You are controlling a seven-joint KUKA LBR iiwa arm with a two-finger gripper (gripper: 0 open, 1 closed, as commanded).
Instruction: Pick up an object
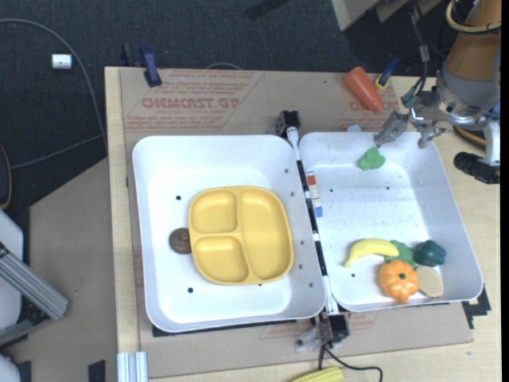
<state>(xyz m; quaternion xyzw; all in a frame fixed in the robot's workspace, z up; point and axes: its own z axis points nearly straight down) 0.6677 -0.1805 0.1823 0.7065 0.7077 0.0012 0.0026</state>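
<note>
metal fingers [410, 129] spread above right bin, lumpy green object [371, 160], glossy banana [371, 250]

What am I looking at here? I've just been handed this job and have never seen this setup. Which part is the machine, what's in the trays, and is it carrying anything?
One fixed camera looks down at a slant on a bench. The machine is the grey robot arm reaching in from the right; its gripper hangs over the right bin's far edge. A small green object lies in the bin just below it, not visibly between the jaws. Near that bin's front edge sit a banana, an orange toy fruit, a dark green piece and a beige piece. The left bin holds a yellow divided plate and a brown disc beside it.
</note>
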